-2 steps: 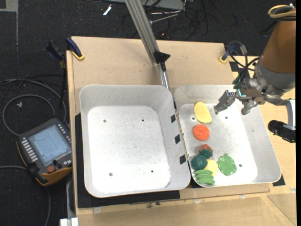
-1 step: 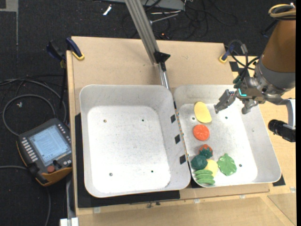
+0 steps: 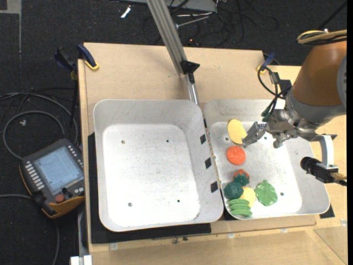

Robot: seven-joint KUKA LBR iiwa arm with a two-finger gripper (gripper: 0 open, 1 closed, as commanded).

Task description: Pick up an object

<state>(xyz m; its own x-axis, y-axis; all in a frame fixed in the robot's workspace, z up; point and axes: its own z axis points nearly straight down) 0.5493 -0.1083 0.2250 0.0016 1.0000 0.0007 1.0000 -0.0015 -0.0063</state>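
The wooden bench (image 3: 143,70) is carrying two shallow white bins: the right bin (image 3: 309,200) is lying under the gripper (image 3: 263,137), the left bin (image 3: 110,115) sitting well left of it.

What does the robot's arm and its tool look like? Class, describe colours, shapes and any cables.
The arm has a rounded grey body with a broad orange band above the wrist. Black cables loop beside it. Its tool is grey metal with two slim fingers. A white bracket with a black cylinder sits below the wrist.
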